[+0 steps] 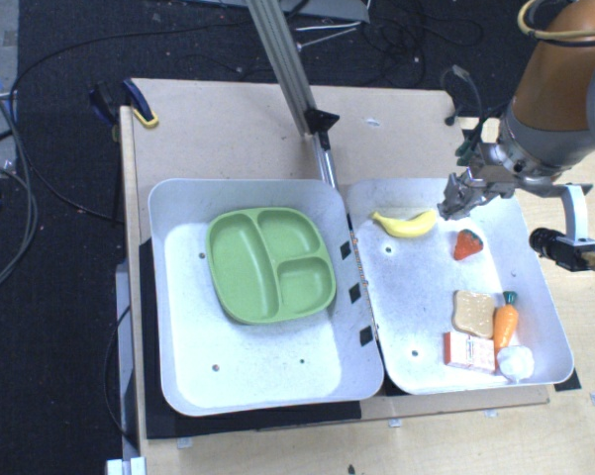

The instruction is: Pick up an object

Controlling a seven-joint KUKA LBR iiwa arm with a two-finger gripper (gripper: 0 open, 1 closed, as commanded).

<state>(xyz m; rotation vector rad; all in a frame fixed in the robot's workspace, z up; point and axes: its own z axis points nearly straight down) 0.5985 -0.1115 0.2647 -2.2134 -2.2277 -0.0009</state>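
In the right bin [416,295] lie a yellow banana [406,225] near the far edge, a red strawberry [467,244], a slice of toast [473,314], an orange carrot [505,326], a pink-and-white carton [468,352] and a white round object [517,364]. My gripper [455,202] hangs over the bin's far edge, just right of the banana's tip and above-left of the strawberry. Nothing shows between its fingers.
A green divided plate [272,263] sits in the left bin [228,364]. A slanted metal pole [287,57] crosses the bench behind the bins. A yellow-and-blue tool [139,107] lies at the bench's far left corner.
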